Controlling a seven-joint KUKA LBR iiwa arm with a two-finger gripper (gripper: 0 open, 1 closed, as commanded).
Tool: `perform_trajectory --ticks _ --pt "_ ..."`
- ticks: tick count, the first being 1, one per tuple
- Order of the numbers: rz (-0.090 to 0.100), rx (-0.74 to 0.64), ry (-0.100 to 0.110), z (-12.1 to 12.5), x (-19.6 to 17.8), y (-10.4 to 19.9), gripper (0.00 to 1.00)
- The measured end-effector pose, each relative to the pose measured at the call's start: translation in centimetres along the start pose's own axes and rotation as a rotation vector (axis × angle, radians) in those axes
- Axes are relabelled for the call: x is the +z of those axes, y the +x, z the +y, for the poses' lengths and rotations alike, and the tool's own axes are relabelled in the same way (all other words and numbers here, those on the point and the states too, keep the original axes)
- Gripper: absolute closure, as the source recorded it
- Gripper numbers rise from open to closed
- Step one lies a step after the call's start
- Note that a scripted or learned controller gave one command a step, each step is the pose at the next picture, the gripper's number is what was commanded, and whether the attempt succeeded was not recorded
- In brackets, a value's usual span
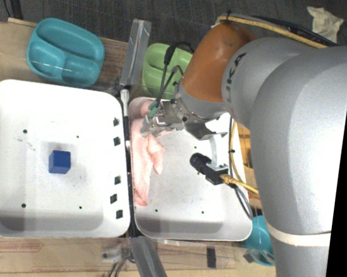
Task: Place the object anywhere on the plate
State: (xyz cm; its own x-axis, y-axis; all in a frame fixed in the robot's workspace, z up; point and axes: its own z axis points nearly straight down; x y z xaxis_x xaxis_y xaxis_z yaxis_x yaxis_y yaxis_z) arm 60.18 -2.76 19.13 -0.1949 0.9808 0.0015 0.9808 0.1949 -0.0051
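A small blue cube [60,161] sits on the floor of the left bin [12,113], a little left of its middle. A pale pink plate [146,163] lies along the left wall of the right bin [181,224], seemingly tilted against it; its upper end is hidden by the wrist. My gripper [156,118] hangs over the plate's upper part, at the back left corner of the right bin, far from the cube. Nothing shows between the gripper and the plate.
A teal divided dish [66,51] rests on the bench behind the left bin. A green dish [164,64] sits behind the right bin, partly covered by the arm [290,118]. A black cable fitting [207,168] hangs over the right bin's floor.
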Motion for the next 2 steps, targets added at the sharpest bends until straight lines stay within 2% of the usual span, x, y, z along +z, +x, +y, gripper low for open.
perform_trajectory --ticks 1,2 --pt "-0.002 0.083 -0.004 2.6 0.0 7.4 1.00" --pt "-0.001 0.259 -0.001 0.7 2.8 13.9 1.00"
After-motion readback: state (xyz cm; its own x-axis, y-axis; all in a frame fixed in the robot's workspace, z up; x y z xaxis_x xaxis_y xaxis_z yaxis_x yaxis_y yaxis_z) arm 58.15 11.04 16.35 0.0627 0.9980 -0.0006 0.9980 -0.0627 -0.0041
